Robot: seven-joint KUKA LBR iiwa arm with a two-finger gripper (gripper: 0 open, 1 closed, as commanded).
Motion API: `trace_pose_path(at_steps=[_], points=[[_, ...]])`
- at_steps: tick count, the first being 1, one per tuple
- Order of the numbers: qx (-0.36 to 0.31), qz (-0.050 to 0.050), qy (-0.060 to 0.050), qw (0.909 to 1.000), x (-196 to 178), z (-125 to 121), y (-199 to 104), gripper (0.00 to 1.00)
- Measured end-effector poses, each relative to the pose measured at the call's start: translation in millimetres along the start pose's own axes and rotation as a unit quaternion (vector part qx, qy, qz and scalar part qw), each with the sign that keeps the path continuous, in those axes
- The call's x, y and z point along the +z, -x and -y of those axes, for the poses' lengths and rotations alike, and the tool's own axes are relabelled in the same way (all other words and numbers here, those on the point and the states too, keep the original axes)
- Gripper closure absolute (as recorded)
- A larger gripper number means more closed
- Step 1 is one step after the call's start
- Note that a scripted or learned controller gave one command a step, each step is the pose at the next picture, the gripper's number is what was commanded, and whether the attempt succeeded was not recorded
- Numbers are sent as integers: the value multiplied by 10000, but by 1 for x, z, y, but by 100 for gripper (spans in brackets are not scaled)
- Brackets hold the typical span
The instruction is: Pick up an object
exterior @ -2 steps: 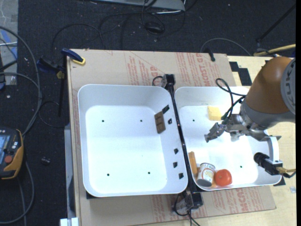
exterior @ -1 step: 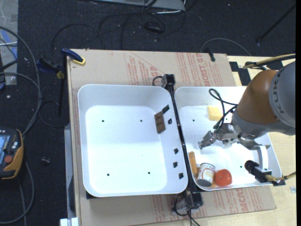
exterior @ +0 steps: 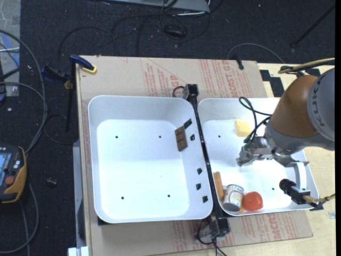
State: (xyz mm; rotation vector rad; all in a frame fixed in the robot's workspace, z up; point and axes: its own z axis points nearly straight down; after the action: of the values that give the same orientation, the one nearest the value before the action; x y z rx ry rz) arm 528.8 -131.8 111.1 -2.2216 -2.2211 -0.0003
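Observation:
My gripper [exterior: 246, 158] hangs low over the middle of the right bin [exterior: 224, 109], at the end of the grey and orange arm that comes in from the right. A pale yellow block [exterior: 243, 127] lies just behind it, apart from it. In the bin's front corner a small tin can [exterior: 233, 196] lies beside a red ball-like fruit [exterior: 253, 200]. An orange stick [exterior: 218, 184] rests along the left wall. A brown chocolate-like bar [exterior: 181, 137] leans on the right wall of the left bin [exterior: 106, 111].
The two bins stand side by side on a cardboard sheet [exterior: 160, 73], joined by a dark divider with black clips [exterior: 199, 170]. Cables and a blue and yellow clamp [exterior: 82, 64] lie beyond the back left of the bench.

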Motion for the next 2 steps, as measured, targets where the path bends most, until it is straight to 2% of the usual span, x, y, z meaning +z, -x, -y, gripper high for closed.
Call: trace_pose_path(at_steps=[2], points=[[0,4,15,10000,-86,4,7,100]])
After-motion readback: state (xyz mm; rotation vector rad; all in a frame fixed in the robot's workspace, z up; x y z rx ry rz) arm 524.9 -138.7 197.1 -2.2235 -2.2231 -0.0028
